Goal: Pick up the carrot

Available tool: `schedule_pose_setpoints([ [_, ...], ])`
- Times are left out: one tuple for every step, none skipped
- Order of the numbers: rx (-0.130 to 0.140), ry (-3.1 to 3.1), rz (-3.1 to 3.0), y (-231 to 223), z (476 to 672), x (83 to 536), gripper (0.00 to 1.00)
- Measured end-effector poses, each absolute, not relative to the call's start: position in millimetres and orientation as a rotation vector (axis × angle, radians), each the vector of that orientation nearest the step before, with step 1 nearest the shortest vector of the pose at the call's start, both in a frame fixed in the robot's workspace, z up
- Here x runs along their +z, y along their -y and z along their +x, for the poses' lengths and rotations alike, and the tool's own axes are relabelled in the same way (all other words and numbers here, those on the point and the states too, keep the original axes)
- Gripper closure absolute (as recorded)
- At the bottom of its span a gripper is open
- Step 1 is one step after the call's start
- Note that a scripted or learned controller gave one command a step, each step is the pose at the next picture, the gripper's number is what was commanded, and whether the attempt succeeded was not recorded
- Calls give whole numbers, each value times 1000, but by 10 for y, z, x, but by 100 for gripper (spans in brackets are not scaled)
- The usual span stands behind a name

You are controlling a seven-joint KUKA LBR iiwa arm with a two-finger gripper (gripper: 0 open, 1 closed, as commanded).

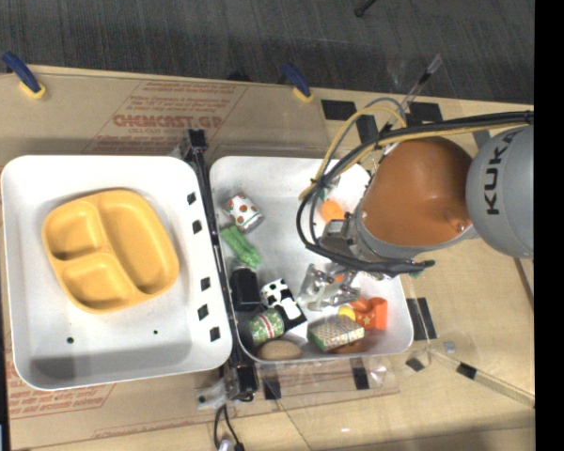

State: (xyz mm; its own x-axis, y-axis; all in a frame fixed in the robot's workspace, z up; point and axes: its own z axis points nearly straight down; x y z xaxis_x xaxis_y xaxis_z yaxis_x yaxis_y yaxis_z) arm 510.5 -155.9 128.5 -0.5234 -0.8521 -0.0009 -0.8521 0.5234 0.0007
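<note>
One arm reaches into the right bin (263, 172), its tool (327, 287) low near the bin's front. Whether the tool is open or closed I cannot tell. An orange sliver, likely the carrot (332, 209), peeks out beside the wrist, toward the bin's back, apart from the tool.

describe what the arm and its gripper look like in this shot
The arm is grey with black KUKA lettering and a broad, rounded orange band above the wrist. Black and yellow cables loop over the band. The gripper is a small silvery metal assembly under a dark wrist collar.
</note>
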Motion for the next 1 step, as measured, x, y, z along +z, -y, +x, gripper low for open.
schedule_pose_setpoints([
  [-3, -2797, -1412, 1065, 5749, 1909, 100],
])
